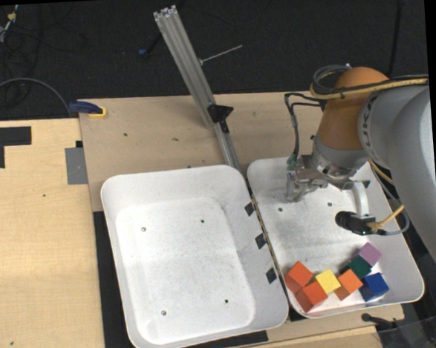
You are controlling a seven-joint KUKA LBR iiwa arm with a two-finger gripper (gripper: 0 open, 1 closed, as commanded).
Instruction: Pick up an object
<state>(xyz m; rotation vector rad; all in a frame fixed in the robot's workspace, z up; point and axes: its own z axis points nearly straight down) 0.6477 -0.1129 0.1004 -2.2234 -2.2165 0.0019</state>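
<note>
White left bin (pixel 180 254) well to the left of the jaws, its speckled floor bare. Black clips (pixel 259 240) along the seam where the two bins meet, below and left of the jaws. Grey gripper (pixel 299 187) over the upper part of the right bin (pixel 311 222), under the orange band (pixel 346 127); cannot tell whether the jaws are spread or pressed together, nothing seen between them. Well below the jaws, at the right bin's near edge, a cluster of blocks: two orange-red blocks (pixel 306 284) leftmost, yellow block (pixel 327 281) beside them, orange block (pixel 350 281), green block (pixel 359 264), blue block (pixel 374 286), purple block (pixel 369 253) farthest right.
</note>
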